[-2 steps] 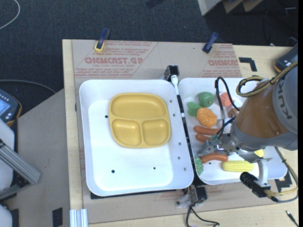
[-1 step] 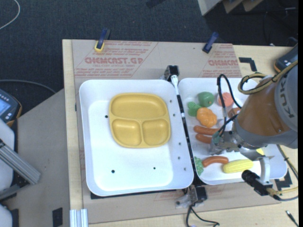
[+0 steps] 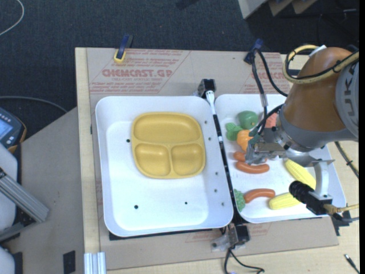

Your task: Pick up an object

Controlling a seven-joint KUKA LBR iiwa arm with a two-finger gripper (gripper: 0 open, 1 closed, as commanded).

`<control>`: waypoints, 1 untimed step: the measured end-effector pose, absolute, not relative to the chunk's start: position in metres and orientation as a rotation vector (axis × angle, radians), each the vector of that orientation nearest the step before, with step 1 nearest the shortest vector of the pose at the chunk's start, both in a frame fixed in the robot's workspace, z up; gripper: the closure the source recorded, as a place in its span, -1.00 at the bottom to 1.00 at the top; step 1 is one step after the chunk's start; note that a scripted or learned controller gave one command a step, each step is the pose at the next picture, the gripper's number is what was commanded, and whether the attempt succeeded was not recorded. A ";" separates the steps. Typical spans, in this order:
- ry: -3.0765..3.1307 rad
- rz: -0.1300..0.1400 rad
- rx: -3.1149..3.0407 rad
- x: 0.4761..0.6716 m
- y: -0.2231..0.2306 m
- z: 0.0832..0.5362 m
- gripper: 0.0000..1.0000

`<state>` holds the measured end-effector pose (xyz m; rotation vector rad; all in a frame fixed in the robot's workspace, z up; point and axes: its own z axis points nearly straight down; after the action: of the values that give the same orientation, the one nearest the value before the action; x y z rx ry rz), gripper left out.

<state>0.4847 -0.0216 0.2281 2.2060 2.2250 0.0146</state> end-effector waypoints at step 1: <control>2.228 0.019 2.205 0.481 0.043 0.332 1.00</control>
<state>0.4807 0.0429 0.3318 2.2053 2.2280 0.0191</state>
